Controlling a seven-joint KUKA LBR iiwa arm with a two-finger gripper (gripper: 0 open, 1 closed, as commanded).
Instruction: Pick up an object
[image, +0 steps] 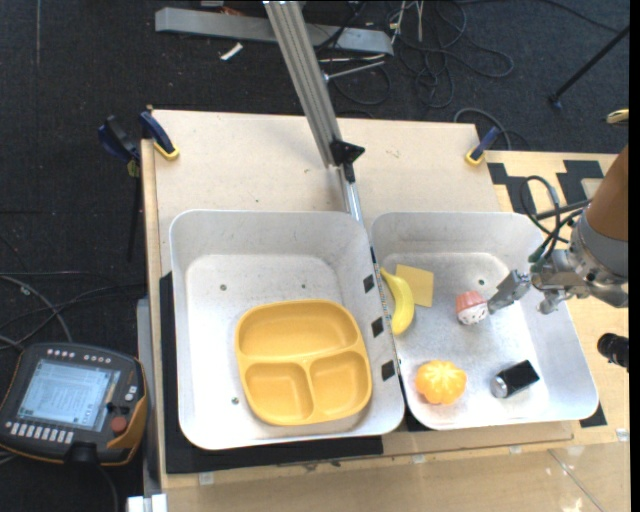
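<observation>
The right bin (560, 395) holds a yellow banana (401, 301) beside a flat yellow slice (418, 284), a small red-and-white object (472, 307), an orange fruit (441, 382) and a black cylinder (516, 378). My gripper (530, 293) hangs over the right bin's right side, just right of the red-and-white object. Its fingers are spread open and nothing sits between them. One fingertip (507, 291) points at the red-and-white object and nearly touches it.
The left bin (200, 300) carries a yellow divided plate (300, 360). A metal pole (312, 85) slants down to the seam between the bins. A teach pendant (70, 400) lies off the bench at the lower left.
</observation>
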